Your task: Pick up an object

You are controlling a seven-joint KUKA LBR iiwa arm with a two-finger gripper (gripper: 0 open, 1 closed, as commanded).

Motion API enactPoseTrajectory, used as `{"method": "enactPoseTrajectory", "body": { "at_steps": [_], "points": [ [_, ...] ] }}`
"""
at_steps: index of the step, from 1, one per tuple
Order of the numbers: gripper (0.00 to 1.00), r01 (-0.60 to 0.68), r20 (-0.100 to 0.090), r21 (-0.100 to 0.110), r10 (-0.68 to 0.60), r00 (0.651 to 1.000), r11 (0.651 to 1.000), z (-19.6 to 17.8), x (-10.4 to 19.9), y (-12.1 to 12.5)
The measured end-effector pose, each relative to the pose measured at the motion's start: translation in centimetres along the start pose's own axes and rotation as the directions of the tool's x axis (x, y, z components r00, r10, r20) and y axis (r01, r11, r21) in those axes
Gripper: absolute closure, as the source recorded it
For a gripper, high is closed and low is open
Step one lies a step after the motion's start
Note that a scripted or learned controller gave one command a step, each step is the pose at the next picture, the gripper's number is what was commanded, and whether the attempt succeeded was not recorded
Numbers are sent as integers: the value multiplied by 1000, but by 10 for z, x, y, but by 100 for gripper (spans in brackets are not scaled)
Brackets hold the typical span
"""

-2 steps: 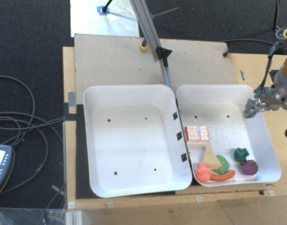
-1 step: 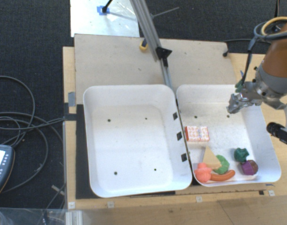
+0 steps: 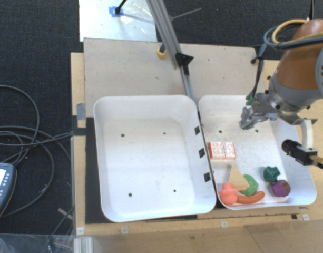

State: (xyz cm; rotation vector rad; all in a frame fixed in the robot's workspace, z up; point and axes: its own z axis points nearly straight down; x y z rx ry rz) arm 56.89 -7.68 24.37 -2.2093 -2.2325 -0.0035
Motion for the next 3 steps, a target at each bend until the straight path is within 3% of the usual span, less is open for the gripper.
{"method": "enactPoseTrajectory", "body": {
  "at_steps": [2, 3],
  "points": [
    [100, 0, 0, -2, 0, 1000, 1000, -7, 98, 18],
    [100, -1, 0, 1, 1, 1000, 1000, 9, 146, 21]
  ]
}}
